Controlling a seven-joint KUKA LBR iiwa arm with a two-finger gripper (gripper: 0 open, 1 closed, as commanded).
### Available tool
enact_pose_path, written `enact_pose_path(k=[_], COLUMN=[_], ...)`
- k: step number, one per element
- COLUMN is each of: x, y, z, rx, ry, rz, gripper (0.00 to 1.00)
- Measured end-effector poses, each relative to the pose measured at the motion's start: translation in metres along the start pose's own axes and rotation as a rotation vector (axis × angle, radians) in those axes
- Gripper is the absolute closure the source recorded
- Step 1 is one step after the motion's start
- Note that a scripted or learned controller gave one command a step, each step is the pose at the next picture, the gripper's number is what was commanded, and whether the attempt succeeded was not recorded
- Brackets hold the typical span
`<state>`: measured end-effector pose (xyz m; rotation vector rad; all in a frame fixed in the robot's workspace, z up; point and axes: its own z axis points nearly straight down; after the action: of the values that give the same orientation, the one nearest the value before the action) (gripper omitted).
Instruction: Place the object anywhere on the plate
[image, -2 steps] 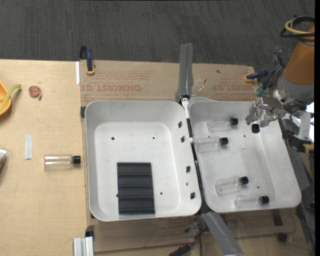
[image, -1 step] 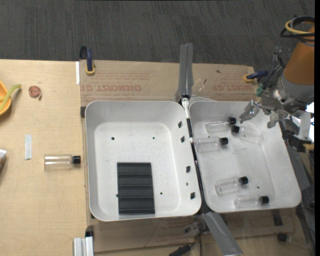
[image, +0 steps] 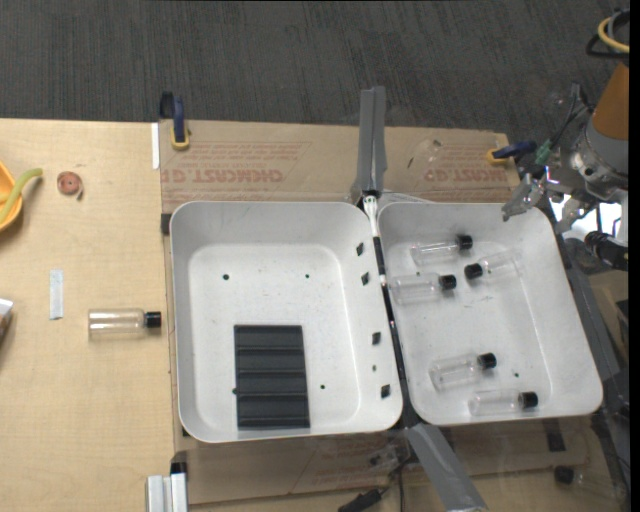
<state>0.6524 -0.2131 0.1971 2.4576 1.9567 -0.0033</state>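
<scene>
Far left on the table (image: 90, 420), a yellow object (image: 10, 195) pokes in from the edge, with a small reddish disc (image: 68, 183) just beside it. Lower down lie a short pale strip (image: 56, 295) and a clear bottle with a black cap (image: 124, 321), on its side, cap pointing toward the bins. A sheet of cardboard (image: 250, 165) runs under the bins, held by a blue clamp (image: 175, 118) at its back left corner.

The left bin (image: 195, 250) carries a dark ribbed plate (image: 270, 377) flat on its floor, toward the front; nothing sits on it.

The right bin (image: 560, 300) holds five clear bottles with black caps, all lying down. Three cluster toward the back: one (image: 440, 250) nearest the rear wall, one (image: 420, 287) close to the divider, and one (image: 492, 268) just to its right. Two lie toward the front, well apart from those: one (image: 462, 370) mid-bin and one (image: 503, 402) near the front rim.

At the far right the arm's hand (image: 527, 195) hovers over the back right corner of the right bin, above the rim. I cannot tell whether it is apart or together; it's too small and cluttered there. No bottle shows in it.
</scene>
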Motion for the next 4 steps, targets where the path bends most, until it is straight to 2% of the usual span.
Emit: enact_pose_path(k=[1, 2, 3, 4], x=[0.000, 0.003, 0.064, 0.008], y=[0.007, -0.019, -0.008, 0.005], z=[-0.064, -0.223, -0.243, -0.242], rx=[-0.001, 0.000, 0.001, 0.002], ry=[0.000, 0.000, -0.001, -0.001], rz=[-0.060, -0.049, 0.116, 0.179], gripper=[0.00, 0.00, 0.00, 0.00])
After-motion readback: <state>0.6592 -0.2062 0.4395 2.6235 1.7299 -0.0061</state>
